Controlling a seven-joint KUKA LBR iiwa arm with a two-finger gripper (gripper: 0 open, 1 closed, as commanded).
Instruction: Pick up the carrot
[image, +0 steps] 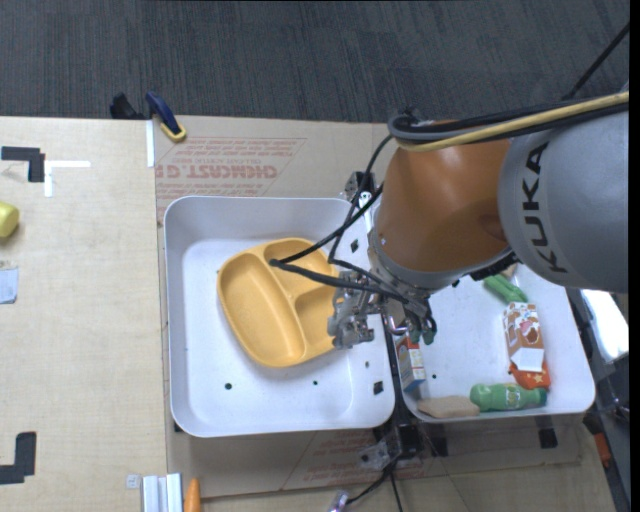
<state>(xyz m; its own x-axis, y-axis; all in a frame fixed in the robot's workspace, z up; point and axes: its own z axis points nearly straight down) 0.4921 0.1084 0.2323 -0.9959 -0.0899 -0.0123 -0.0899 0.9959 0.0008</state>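
Gripper hanging over the left bin, carrot not clearly made out

I am reaching in from the right side of the desk (80, 350), and my gripper (350, 322) is hanging low over the left bin (175, 300), close to its right wall. It is sitting just at the right edge of the yellow divided plate (265, 310), which is lying tilted across the middle of that bin. Cables and the wrist are crowding the view there, so I cannot tell whether the gripper is apart or together, and I am not seeing anything held in it.

My arm is covering the back-left part of the right bin (465, 340). In what is showing of that bin, a green piece (503, 288) is lying near the back, a white and orange packet (525, 345) is lying just in front of it along the right side, a green bottle (510, 397) is lying along the front wall, a tan piece (450, 407) is resting at the front-left corner, and a small carton (410, 362) is lying by the left wall.

I am not making out the carrot with certainty among these things
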